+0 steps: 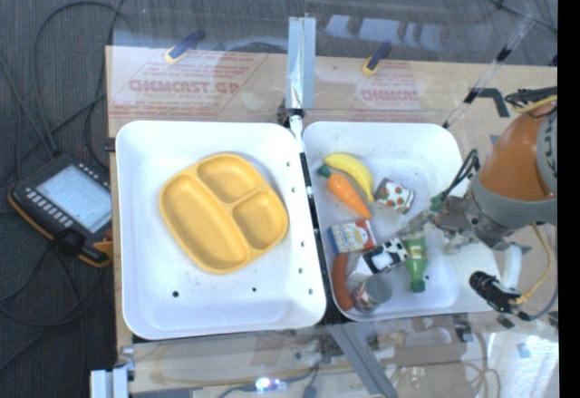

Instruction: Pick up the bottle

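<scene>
Currently doing: approach to the green bottle (416,262); not yet lifted, I judge.
Bottle pos: right bin (435,140), front part, near the front wall. Long axis runs roughly front-to-back in the view. Upright or lying flat: can't tell from this slant.
My gripper (441,226): over the right bin's right side, just beside the bottle's upper end, on its right. Nothing seen held in it.
Grip state: can't tell, too small and blurred w/ wrist clutter around it.
Neighbours: black-and-white cow-patterned piece (386,255) touching or nearly touching the bottle's left side; silver-topped can (370,292) near, front-left; red-and-white carton (351,235) farther left; spotted cup (393,195) behind.
Well apart, no worry: carrot (348,194), banana (352,171), yellow tray (224,211) in the left bin (145,142).
How I do it well: centre over the bottle's body, not the narrow end; close across its short width, i.e. perpendicular to the long axis.
Approach side: I come from the right and above, since the left is crowded by the cow piece.
Descent: straight down, slow; check clearance vs the bin's front wall.
Risk: bottle looks smooth and round, prob. rolls or squirts out if I pinch off-centre.
Risk 2: catching the cow piece too, so I keep the left contact tight to the bottle.
Lift: vertical first, sideways only once it's above the bin rim.
</scene>
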You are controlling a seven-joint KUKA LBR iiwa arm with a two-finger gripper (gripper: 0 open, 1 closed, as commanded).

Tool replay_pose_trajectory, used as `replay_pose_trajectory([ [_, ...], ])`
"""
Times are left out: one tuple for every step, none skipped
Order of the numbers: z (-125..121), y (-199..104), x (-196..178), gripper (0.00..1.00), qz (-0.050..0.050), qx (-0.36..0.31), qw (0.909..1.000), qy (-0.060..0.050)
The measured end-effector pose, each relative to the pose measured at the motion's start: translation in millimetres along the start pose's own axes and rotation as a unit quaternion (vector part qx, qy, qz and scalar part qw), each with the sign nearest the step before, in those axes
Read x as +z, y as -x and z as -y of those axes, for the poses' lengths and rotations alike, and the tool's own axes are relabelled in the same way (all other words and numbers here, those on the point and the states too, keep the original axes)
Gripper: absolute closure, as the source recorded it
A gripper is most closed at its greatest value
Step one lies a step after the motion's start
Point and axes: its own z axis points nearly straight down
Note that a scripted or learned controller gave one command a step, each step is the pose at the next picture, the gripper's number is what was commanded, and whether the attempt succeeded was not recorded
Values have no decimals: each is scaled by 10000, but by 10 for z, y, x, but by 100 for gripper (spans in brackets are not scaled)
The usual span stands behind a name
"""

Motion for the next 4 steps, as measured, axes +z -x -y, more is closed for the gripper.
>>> replay_pose_trajectory([
  [0, 0, 0, 0, -1, 0, 10000, -1],
  [0, 0, 0, 0, -1, 0, 10000, -1],
  [10, 4, -78, 100, 13, 5, 10000, -14],
  [-128, -416, -1298, 100, 64, 1882, 9821, -2],
])
